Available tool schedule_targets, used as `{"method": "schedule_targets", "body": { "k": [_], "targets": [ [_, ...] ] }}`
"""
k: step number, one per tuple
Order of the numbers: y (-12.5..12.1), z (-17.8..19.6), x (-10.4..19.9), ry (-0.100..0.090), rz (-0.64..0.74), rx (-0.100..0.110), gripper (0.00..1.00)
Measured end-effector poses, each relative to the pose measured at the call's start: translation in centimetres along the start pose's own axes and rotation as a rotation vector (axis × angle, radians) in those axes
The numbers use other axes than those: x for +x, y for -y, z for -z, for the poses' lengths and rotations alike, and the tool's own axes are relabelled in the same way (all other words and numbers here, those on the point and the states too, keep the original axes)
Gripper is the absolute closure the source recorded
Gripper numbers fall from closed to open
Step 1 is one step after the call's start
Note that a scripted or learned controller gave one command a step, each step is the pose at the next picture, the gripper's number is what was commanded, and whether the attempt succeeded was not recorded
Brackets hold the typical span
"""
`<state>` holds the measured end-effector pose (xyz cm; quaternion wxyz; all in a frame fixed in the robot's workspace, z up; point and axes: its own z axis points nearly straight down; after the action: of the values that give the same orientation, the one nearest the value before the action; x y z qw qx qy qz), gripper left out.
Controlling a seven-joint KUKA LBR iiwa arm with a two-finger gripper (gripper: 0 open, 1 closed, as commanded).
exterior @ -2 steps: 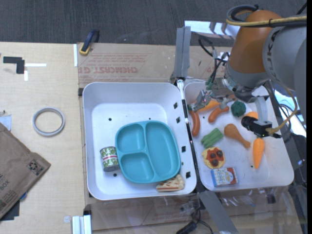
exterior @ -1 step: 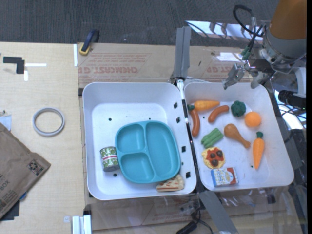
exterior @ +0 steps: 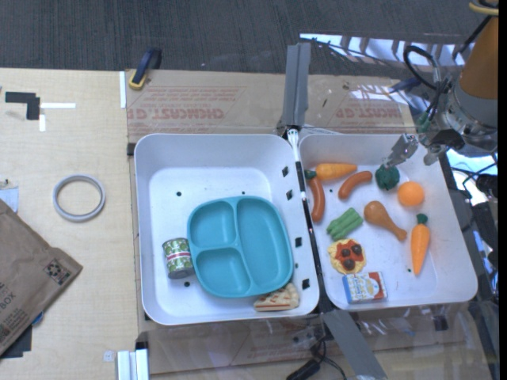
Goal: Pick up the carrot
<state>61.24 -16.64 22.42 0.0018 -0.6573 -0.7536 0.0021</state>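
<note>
While end effector [exterior: 417, 150] released, empty: carrot [exterior: 419, 245] well apart, nearer cam, rt bin [exterior: 469, 269].

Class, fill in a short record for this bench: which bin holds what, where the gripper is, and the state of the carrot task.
left bin: teal divided plate, small can, sandwich piece
right bin: two carrots, two sausages, orange, drumstick, green pepper, pizza slice, carton
gripper: above right bin's far edge, near broccoli
task state: both carrots lying in bin
</note>
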Motion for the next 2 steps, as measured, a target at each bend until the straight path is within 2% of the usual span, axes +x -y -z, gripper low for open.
{"method": "schedule_targets", "body": {
  "k": [1, 2],
  "targets": [
    [0.0, 0.0, 0.0, 0.0, 0.0, 0.0, 0.0],
    [3.1, -6.3, -5.2, -0.001, -0.114, 0.001, 0.0]
  ]
}}
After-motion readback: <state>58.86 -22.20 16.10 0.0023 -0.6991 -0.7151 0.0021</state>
